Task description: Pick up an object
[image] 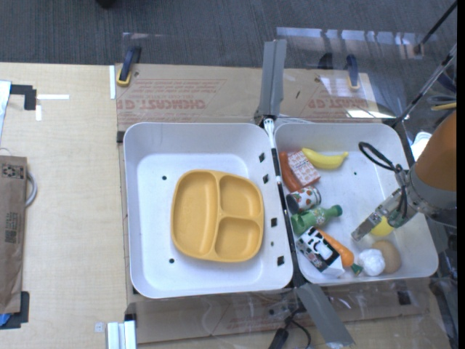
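Cardboard sheet (190,93) behind bins: red print, upside down, reads roughly "CHEMCAT".

The left bin (138,195) is mostly taken up by a yellow tray (216,215), leaving free floor along its walls. In the right bin (407,267), the objects crowd the left side: banana (325,158), carton (300,169), can (305,198), green bottle (317,217), and carrot (340,249). A white ball (373,262) and a tan lump (387,255) fill the near right corner. The middle and far right floor lie open, apart from a black loop (378,155). The gripper (370,226) hangs over the right side.
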Tool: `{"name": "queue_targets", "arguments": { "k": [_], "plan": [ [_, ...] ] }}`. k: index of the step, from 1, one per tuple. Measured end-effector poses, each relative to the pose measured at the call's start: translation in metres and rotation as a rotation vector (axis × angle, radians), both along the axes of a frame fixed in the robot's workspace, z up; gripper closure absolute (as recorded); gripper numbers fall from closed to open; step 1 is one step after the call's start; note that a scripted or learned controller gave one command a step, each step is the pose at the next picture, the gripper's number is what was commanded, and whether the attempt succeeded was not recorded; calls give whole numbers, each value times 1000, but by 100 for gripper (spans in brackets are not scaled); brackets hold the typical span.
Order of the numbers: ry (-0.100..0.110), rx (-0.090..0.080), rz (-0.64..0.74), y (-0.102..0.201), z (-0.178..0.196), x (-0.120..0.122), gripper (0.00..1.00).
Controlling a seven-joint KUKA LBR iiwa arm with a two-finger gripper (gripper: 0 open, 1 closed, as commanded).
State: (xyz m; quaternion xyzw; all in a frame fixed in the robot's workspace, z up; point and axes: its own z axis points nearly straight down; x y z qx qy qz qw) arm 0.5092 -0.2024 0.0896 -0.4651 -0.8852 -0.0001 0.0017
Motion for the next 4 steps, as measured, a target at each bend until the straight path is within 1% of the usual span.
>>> {"name": "queue_targets", "arguments": {
  "k": [1, 2, 3, 4],
  "plan": [
    [-2, -1, 84, 90, 0, 36, 0],
    [-1, -2, 76, 100, 6, 105, 0],
    [1, -2, 74, 99, 13, 105, 100],
    [-1, -3, -135, 147, 100, 101, 100]
  ]
}}
